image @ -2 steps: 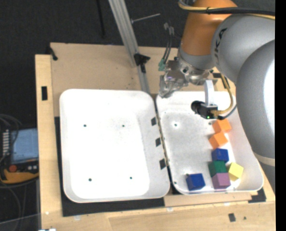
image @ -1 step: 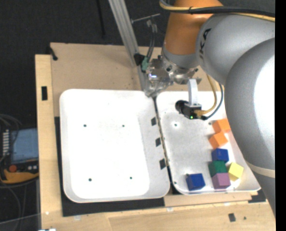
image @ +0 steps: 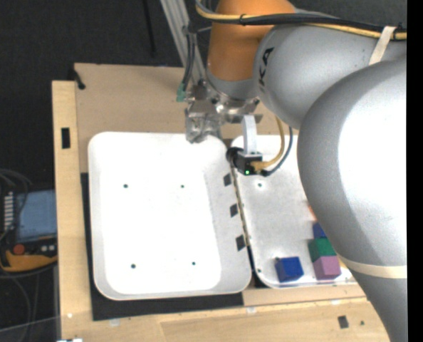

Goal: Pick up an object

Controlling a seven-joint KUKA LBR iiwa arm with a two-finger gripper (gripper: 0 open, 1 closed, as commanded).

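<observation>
Gripper [image: 197,128] at far rim of left bin [image: 105,191]; grip state unclear. Blocks — blue block [image: 289,268], purple block [image: 327,266] — lie well apart, near corner of right bin [image: 268,212].

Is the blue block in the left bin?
No, the blue block lies in the right bin, near its front edge.

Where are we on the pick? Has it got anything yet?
Done: nothing looks picked yet. The blue block, green block and purple block all lie in the right bin. In hand: the gripper sits near the far edge of the left bin, away from the blocks, with no object visible at it. Left: reach a block, grasp it and lift.
</observation>
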